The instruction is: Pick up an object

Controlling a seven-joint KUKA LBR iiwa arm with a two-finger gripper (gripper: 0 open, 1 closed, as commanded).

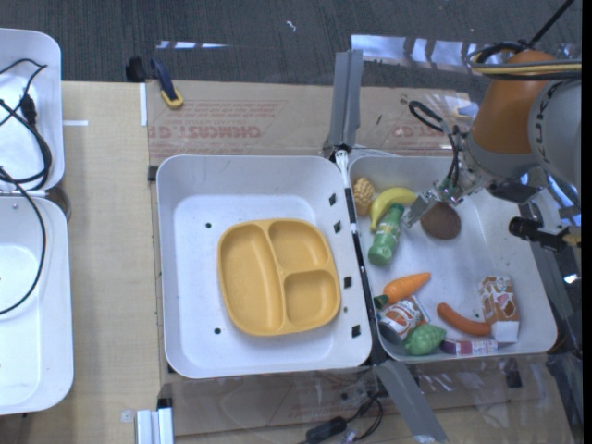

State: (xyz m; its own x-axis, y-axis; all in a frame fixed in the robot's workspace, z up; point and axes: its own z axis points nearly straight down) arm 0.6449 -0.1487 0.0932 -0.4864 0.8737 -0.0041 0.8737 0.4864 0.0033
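Claw [427, 206] sits low in the right bin [536, 276], near its back edge, just beside a brown round object [442, 222] and the banana [392, 198]; prob. lined up on one of them as pick target. Can't tell if claw is apart or together, and nothing visibly clamped. Other items crowd the bin's left wall and front edge: green bottle [386, 237], carrot [406, 287], sausage [462, 320]. Left bin [185, 248] carries a yellow divided plate [277, 276] at centre, likely as drop spot
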